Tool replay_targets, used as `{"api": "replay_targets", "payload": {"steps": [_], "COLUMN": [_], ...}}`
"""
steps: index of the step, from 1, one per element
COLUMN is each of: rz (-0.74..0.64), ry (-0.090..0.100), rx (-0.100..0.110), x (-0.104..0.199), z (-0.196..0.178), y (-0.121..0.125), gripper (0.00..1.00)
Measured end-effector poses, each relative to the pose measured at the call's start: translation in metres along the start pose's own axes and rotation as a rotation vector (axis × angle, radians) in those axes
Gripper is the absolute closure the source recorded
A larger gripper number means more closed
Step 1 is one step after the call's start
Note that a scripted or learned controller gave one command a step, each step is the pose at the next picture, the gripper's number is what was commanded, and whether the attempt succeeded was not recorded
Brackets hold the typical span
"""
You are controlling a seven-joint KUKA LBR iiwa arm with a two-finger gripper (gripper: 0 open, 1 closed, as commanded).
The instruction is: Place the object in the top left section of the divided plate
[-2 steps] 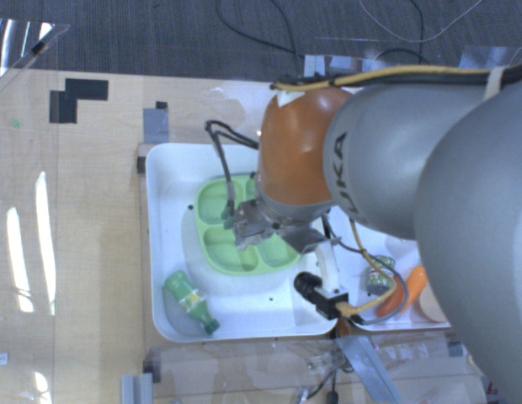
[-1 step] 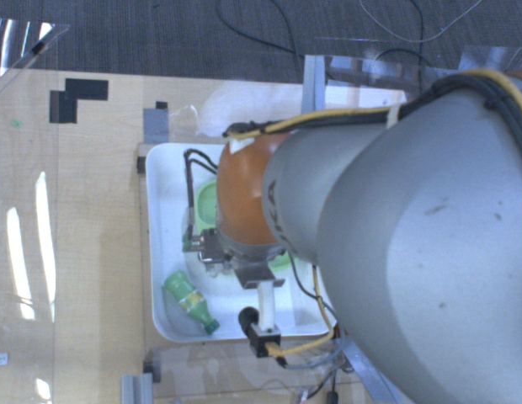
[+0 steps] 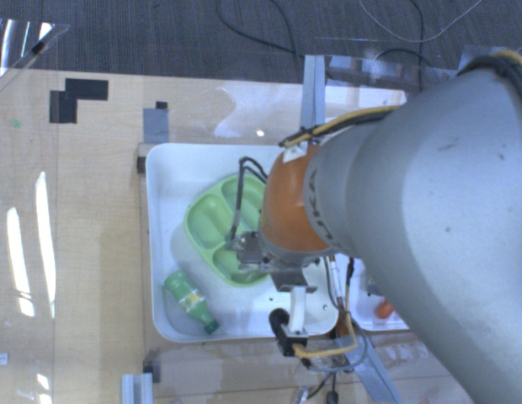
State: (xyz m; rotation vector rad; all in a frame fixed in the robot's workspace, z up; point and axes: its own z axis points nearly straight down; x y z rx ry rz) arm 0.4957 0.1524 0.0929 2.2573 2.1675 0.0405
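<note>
Tabletop (image 3: 76, 251) of pale wood is seen under the left bin (image 3: 160, 225), with dark carpet and loose black cables beyond its far edge. Black tape marks (image 3: 76, 98) are stuck near the far left corner, and a clear panel is stood over the left side. Inside the left bin, a light green divided plate (image 3: 212, 217) is laid near the middle, its right part covered by the arm (image 3: 429, 217). A green bottle (image 3: 190, 300) is lain on its side near the bin's near left corner, apart from the plate. Open white floor is left along the bin's left wall. A small orange object (image 3: 385, 310) is glimpsed in the right bin. The claw is hidden below the orange wrist band (image 3: 286, 209); its state cannot be told.
</note>
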Motion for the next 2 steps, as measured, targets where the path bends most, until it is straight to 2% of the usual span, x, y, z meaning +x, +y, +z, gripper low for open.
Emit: {"api": "replay_targets", "payload": {"steps": [1,2], "rz": [0.169,0.083], "ry": [-0.007,-0.011], "rx": [0.014,0.024], "x": [0.05,-0.023], "z": [0.0,-0.081], "y": [0.053,0.041], "gripper": [1.0,1.0]}}
